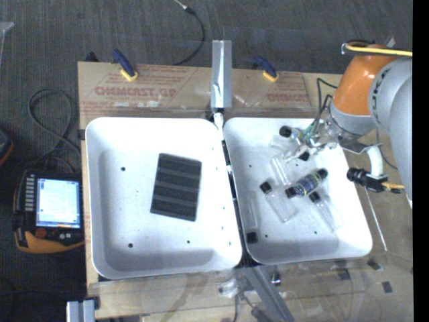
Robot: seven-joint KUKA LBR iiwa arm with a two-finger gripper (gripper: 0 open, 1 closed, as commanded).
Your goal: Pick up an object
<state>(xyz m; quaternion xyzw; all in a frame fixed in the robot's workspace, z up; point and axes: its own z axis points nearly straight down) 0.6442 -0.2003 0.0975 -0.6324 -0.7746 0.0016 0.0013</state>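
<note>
My arm (375, 92) enters from the right side of the bench, orange band above the wrist, and my gripper (314, 138) sits low over the right bin (358, 243), near its far right corner. I cannot tell how my jaws stand; clear plastic and wiring clutter that spot. Nothing is visibly caught by them.

Right bin contents: several small clear vials with black caps, scattered across the far and middle parts of the floor. A darker, blue-black bottle (307, 184) lies on its side near the bin's centre, toward the right wall. A clear vial (283, 206) lies just beside it on the left, slanted. A small black cap (265, 187) rests left of that. Another black cap (285, 131) lies near the far wall, just left of my gripper. One small black piece (252, 236) sits by the near left corner.

Left bin (100, 247): one flat, dark ribbed block (176, 186) lies near the centre of the floor, slightly rotated.

A handheld pendant (50, 210) with a lit screen lies off the bench's left edge.
</note>
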